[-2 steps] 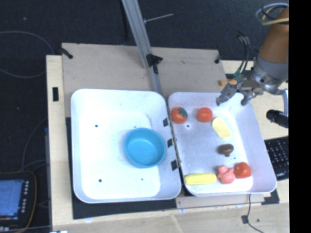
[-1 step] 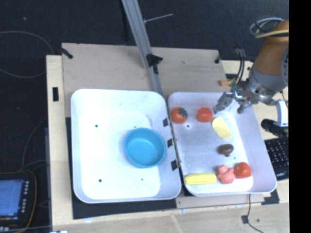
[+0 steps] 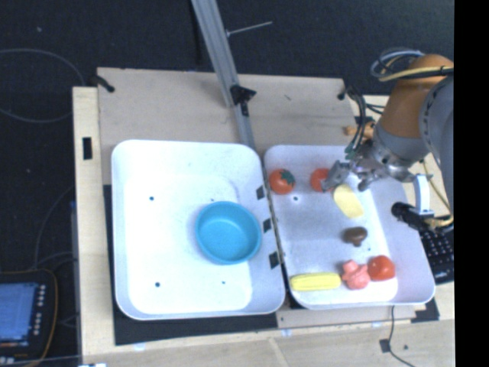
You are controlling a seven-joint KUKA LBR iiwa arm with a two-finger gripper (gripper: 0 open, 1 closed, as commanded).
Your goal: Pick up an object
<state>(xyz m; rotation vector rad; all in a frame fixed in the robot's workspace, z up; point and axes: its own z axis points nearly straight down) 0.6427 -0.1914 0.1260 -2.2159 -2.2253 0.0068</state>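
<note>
Pale bench (image 3: 168, 105), dark floor (image 3: 99, 21)

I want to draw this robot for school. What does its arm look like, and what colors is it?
The arm is chunky, rounded and grey, with an orange band above the wrist. Thin pale cables loop over the top. At its end is a small dark metal tool, over the right bin.

Pincer (image 3: 345, 176) tips blurred; blue-screened device (image 3: 24, 312) cut by left edge
</note>
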